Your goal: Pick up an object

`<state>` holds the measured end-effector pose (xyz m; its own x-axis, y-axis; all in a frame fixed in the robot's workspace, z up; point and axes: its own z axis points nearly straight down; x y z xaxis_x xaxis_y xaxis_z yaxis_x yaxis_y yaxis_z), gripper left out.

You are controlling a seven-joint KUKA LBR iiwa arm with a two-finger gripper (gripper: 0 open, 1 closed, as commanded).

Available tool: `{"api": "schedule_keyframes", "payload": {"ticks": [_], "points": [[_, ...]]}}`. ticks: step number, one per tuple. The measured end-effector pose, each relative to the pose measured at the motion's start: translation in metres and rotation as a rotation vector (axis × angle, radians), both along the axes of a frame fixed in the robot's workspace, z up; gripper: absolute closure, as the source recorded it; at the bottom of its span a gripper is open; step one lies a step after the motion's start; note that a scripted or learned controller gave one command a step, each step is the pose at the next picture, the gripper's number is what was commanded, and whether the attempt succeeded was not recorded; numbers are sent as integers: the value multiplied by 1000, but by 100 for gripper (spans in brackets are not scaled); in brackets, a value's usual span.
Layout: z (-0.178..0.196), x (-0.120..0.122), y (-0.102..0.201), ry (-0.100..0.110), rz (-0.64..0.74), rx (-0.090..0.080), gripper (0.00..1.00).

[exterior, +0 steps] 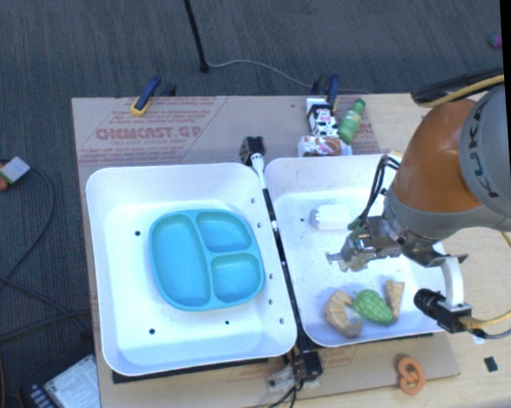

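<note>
Green toy [373, 306] below jaws [354, 259], jaw state unclear

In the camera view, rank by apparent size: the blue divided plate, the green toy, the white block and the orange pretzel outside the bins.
1. blue divided plate
2. green toy
3. white block and orange pretzel: too alike to rank.
</note>
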<state>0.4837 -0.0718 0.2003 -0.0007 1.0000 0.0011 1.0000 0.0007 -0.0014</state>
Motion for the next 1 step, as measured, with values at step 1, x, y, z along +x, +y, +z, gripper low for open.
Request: {"api": "schedule_keyframes", "payload": {"ticks": [1], "points": [[-5, -1, -10, 1, -2, -2, 100]]}}
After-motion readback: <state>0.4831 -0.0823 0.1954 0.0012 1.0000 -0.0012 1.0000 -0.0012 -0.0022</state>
